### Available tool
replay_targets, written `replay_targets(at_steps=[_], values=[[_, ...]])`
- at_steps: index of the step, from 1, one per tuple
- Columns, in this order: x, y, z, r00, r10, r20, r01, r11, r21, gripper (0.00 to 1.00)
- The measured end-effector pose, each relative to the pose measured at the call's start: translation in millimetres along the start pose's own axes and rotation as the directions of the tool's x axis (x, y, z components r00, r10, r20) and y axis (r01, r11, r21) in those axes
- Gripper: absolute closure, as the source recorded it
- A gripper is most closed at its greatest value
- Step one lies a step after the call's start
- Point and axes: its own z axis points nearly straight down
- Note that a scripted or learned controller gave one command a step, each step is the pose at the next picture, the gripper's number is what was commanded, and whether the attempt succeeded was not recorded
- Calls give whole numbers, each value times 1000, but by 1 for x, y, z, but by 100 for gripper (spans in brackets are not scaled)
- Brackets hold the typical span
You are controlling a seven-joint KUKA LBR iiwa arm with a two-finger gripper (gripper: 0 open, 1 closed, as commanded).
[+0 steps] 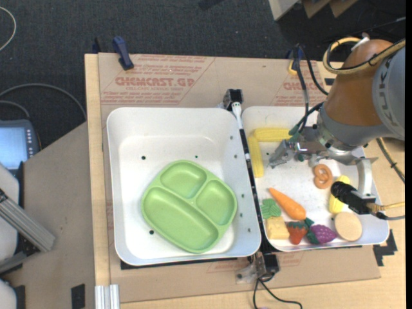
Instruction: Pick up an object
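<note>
The task is judged to be at an early stage: nothing is seen lifted, and every toy food item lies on a bin floor. The gripper point(284, 154) is held low over the far-left part of the right bin point(280, 114), carried by the arm point(358, 120) that reaches in from the right. Whether the claw is open or closed cannot be told from this slanted view, and no object can be made out in its grasp.

The likeliest candidates are judged to be those closest to it. A corn cob point(271, 134) lies just beyond the gripper on the far side, and a yellow strip point(256, 159) lies just to its left, against the bin's left wall. A pretzel point(321, 174) is found to the right and slightly nearer, and a carrot point(288, 203) lies near the bin's middle. A green leafy piece point(270, 208), a cheese block point(277, 228), a red piece point(296, 232), purple grapes point(322, 234) and a tan round piece point(348, 226) are grouped along the near wall.

In the left bin point(161, 129) a green divided plate point(188, 205) is seen, well apart from the gripper.

What is left, as judged, is the whole grasp: the claw has to be closed on one item and raised with it.
</note>
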Motion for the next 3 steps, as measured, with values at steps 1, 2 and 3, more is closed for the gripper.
replay_targets(at_steps=[1, 2, 3], values=[[7, -66, -110, 1000, 1, -3, -1, 1000, -2, 0], [7, -64, -104, 1000, 0, -3, 0, 1000, 7, 0], [7, -64, -104, 1000, 0, -3, 0, 1000, 7, 0]])
